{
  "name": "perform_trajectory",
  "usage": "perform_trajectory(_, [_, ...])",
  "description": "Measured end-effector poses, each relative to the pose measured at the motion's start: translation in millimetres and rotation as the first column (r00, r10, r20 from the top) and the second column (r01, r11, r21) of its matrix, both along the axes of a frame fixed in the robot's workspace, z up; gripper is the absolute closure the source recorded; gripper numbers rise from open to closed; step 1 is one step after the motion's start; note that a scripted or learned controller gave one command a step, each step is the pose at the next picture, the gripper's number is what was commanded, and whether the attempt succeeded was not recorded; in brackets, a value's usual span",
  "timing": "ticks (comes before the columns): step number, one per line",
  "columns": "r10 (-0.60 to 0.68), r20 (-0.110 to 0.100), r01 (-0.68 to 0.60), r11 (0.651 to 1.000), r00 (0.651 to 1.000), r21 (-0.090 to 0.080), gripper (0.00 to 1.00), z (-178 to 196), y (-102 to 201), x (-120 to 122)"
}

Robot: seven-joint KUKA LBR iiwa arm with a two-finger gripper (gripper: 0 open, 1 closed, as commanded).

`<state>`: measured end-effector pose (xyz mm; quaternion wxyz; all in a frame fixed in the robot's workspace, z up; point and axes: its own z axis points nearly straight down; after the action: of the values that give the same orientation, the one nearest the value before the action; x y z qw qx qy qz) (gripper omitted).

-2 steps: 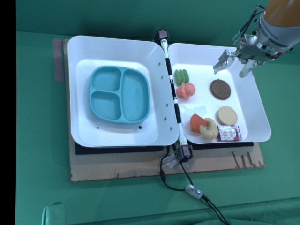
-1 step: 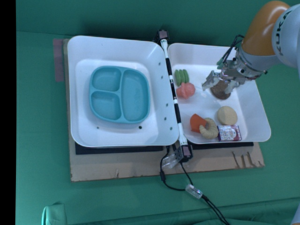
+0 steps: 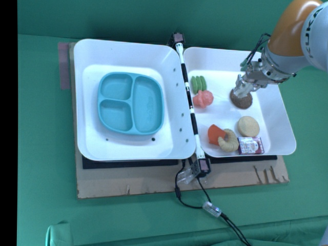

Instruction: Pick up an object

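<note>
In the camera view, the gripper point(image 3: 242, 92) is low in the right bin point(image 3: 279, 117), right on top of a dark brown round piece point(image 3: 242, 101) at the bin's middle right. Whether it is open or has any hold on that piece cannot be told from this slant.

Other candidates lie nearer: a tan round cookie point(image 3: 248, 126), a pink snack packet point(image 3: 250, 145), a croissant point(image 3: 228, 141) touching an orange wedge point(image 3: 216, 134). Further left sit a pink-red lump point(image 3: 203, 99) and green pods point(image 3: 199, 82). The left bin point(image 3: 87, 111) holds a teal divided plate point(image 3: 131, 103).

The brown piece looks low and flat, so a grip may slide over it and come up with nothing.

Bare floor surrounds the brown piece on all sides; the bin's right wall is near, the cookie just beyond on the near side. Straight up is free.
</note>
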<state>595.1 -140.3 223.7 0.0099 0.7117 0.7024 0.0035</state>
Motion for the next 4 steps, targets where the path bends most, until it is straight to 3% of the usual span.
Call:
perform_trajectory(1, [0.000, 0.000, 0.000, 1.000, 1.000, 0.000, 0.00, -0.1, 0.1, 0.0])
perform_trajectory(2, [0.009, -0.007, -0.009, 1.000, 1.000, 0.003, 0.00, -37.2, -28.3, 74.0])
perform_trajectory(3, [0.009, -0.024, -0.009, 1.000, 1.000, -0.004, 0.00, -37.2, -4.3, 104.9])
perform_trajectory(4, [0.008, -0.024, -0.008, 1.000, 1.000, -0.005, 0.00, -37.1, -4.0, 104.9])
